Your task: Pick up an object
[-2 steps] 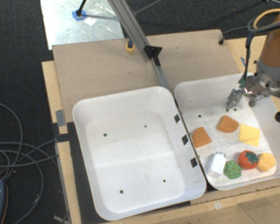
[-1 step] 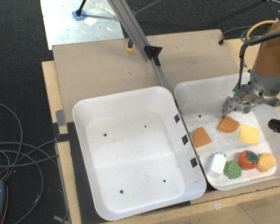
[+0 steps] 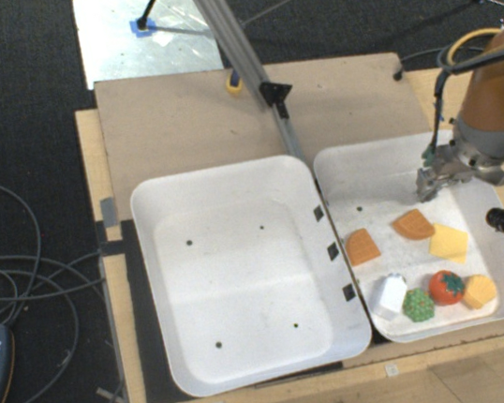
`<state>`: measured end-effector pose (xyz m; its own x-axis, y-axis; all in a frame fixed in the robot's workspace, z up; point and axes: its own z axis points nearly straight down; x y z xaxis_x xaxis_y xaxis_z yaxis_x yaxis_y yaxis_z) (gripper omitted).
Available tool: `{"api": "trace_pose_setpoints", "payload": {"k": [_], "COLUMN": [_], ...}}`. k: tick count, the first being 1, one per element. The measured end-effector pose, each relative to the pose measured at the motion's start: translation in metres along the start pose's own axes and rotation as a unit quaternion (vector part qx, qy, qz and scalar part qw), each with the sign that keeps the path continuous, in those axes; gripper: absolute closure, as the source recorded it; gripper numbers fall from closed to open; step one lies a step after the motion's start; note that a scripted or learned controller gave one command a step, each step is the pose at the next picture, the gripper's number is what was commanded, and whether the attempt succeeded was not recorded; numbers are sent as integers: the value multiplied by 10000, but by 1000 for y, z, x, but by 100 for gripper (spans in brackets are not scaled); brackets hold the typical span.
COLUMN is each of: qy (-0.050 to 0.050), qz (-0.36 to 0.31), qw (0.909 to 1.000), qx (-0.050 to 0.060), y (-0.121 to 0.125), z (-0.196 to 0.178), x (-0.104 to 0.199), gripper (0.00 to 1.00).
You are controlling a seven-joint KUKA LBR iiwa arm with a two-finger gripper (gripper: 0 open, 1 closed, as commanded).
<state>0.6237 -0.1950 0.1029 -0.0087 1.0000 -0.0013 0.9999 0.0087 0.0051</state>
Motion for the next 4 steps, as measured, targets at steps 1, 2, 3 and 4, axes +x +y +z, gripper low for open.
{"api": "trace_pose_setpoints", "payload": {"k": [1,2,3,4], "qy": [-8,-12,-10,8], "qz": [19,16,12,-2], "qw": [10000,10000,10000,10000], "qx": [-18,-24,-17,13], "y": [0,9,18,13], "z": [-65,-127,-178,-179], "x": [-3,-8,-15,35], "gripper": [100,100,100,100]}}
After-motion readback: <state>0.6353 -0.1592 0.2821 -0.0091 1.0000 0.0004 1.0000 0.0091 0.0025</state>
